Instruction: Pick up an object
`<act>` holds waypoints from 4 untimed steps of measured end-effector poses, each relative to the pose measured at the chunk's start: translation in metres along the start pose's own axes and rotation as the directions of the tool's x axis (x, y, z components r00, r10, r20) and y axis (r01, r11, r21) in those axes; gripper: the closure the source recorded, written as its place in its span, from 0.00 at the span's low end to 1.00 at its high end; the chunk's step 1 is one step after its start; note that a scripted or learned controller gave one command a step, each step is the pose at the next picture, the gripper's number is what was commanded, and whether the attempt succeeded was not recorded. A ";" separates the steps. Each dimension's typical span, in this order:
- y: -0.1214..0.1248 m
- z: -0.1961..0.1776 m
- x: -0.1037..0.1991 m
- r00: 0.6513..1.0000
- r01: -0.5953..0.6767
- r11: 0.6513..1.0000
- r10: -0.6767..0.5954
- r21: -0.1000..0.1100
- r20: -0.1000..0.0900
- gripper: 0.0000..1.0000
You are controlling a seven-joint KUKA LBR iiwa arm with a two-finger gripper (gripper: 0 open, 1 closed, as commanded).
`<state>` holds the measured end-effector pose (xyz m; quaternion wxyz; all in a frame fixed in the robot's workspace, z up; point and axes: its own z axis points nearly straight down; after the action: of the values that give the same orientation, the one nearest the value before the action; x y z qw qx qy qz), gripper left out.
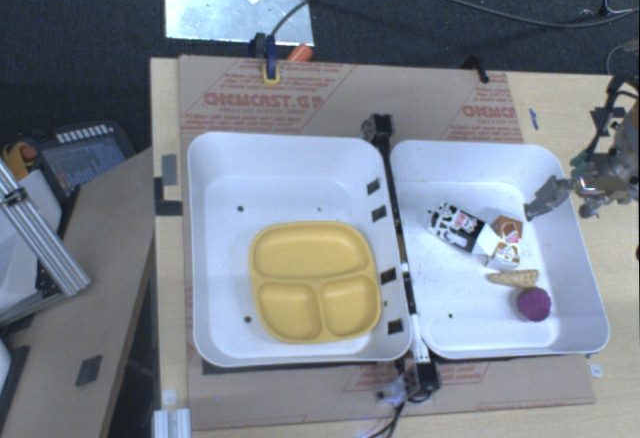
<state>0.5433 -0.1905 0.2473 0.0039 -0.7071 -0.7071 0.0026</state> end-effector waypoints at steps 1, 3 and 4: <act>0.002 -0.006 0.001 1.000 0.003 1.000 -0.003 -0.011 0.003 0.00; -0.007 0.115 0.005 1.000 0.000 1.000 0.000 -0.006 0.001 0.00; -0.006 0.165 0.006 1.000 0.001 1.000 -0.001 -0.007 0.001 0.00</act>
<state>0.5354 -0.1846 0.0819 0.0012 -0.7069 -0.7073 0.0004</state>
